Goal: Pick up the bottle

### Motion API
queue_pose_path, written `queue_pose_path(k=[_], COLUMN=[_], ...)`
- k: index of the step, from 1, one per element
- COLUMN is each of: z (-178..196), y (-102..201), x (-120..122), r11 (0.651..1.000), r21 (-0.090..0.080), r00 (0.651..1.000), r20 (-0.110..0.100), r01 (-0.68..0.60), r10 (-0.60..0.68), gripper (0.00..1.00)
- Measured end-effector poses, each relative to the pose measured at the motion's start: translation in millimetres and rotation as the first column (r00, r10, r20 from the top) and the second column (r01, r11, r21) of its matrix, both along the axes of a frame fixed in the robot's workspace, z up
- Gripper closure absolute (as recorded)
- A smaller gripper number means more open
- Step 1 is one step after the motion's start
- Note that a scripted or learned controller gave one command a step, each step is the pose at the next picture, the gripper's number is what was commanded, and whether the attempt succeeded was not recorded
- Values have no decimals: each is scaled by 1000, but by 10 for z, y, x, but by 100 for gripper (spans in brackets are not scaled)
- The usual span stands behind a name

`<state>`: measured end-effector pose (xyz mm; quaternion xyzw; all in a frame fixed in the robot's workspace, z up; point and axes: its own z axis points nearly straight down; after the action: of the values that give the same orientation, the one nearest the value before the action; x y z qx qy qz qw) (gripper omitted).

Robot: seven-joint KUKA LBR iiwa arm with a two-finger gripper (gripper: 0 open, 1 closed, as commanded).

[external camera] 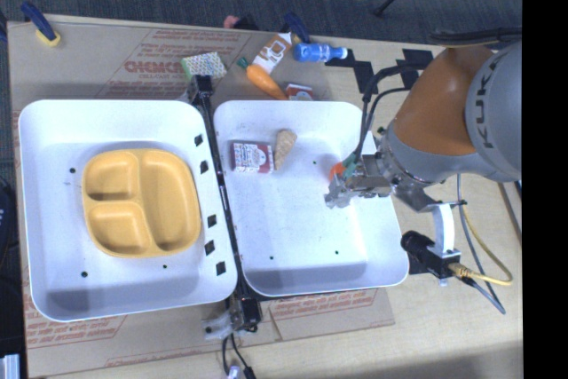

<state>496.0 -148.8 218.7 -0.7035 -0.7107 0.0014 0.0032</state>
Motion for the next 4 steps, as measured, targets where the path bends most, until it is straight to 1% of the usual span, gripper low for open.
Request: queue_pose_path(k=[1, 2, 3, 4], z=[-297, 89, 118, -53], y=[-621, -501, -487, -248], x=[-204, -195, -196, -200], r11=[959, 845, 662, 401], r21=[-1, -3, -3, -6], r00=[959, 845, 662, 401], r20=[0, 4, 4, -2], r01=[283, 535, 750, 916], r10=[-283, -535, -750, -916], gripper=[100, 100, 100, 100])
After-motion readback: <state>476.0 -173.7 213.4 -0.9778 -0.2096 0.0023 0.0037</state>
